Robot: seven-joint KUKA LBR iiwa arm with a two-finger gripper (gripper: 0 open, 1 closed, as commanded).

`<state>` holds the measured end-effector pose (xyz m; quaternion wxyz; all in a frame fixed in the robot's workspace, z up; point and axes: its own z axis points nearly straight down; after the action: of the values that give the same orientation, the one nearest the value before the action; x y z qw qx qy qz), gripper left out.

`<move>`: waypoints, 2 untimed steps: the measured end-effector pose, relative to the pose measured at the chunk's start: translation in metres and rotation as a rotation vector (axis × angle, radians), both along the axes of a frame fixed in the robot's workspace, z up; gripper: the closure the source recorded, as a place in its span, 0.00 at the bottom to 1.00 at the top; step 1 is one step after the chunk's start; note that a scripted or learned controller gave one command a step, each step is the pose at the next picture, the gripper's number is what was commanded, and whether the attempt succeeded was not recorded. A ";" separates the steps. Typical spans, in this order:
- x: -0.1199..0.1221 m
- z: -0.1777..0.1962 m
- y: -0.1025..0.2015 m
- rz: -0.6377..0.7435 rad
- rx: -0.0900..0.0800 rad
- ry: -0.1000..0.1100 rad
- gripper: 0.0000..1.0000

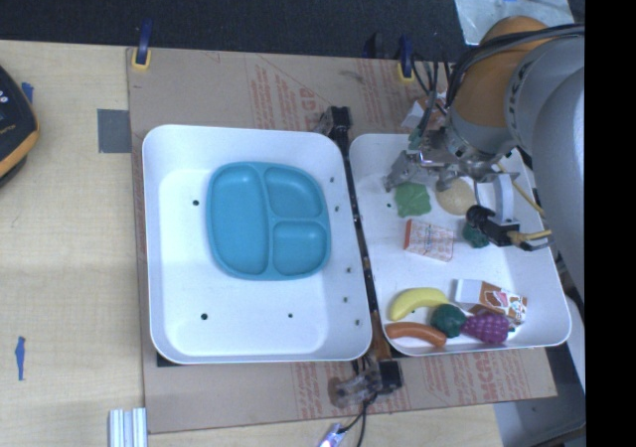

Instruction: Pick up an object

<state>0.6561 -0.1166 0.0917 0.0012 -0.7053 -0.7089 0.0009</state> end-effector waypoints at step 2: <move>-0.009 0.000 0.014 0.001 0.000 0.001 0.00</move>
<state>0.6469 -0.1024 0.0918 0.0015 -0.7050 -0.7092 0.0015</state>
